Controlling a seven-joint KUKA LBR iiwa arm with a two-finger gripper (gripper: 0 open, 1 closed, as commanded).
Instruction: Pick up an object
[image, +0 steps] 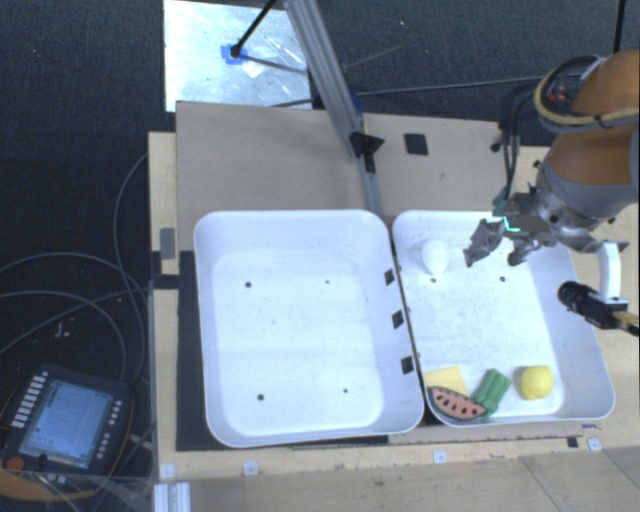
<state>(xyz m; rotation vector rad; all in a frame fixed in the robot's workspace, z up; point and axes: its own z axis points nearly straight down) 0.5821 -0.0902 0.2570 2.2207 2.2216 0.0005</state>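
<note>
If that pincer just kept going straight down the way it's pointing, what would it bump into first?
Probably the bare floor of the right bin. The pincer hangs open above it; the white object lies just to its left, though depth is hard to judge.

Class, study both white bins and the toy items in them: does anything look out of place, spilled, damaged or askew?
Nothing looks spilled or broken. The watermelon slice, yellow block, green piece and lemon crowd the right bin's near edge, while a white object lies apart near its far end, below the gripper.
</note>
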